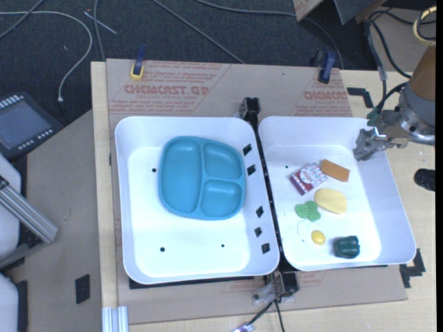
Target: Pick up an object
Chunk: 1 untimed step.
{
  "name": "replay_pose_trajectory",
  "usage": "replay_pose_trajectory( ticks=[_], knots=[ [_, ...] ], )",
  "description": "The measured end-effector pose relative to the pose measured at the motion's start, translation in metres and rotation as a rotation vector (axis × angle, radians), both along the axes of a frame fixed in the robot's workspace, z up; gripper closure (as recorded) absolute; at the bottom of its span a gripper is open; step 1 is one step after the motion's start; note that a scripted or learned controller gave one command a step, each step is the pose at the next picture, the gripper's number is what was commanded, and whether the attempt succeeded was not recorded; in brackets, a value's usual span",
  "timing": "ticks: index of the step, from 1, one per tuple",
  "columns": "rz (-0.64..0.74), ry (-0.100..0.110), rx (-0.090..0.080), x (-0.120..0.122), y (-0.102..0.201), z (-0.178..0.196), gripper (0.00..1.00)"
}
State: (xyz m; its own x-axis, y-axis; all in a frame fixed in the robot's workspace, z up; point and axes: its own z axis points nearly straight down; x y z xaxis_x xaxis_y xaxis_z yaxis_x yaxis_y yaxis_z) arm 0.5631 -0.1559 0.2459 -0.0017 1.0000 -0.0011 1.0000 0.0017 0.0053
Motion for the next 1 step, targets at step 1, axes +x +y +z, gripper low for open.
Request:
replay_pose_trajectory(
  ticks=[1],
  knots=[
    [0.004, 0.004, 0.002, 0.0218, 0.045, -0.0082, 1.0]
  ],
)
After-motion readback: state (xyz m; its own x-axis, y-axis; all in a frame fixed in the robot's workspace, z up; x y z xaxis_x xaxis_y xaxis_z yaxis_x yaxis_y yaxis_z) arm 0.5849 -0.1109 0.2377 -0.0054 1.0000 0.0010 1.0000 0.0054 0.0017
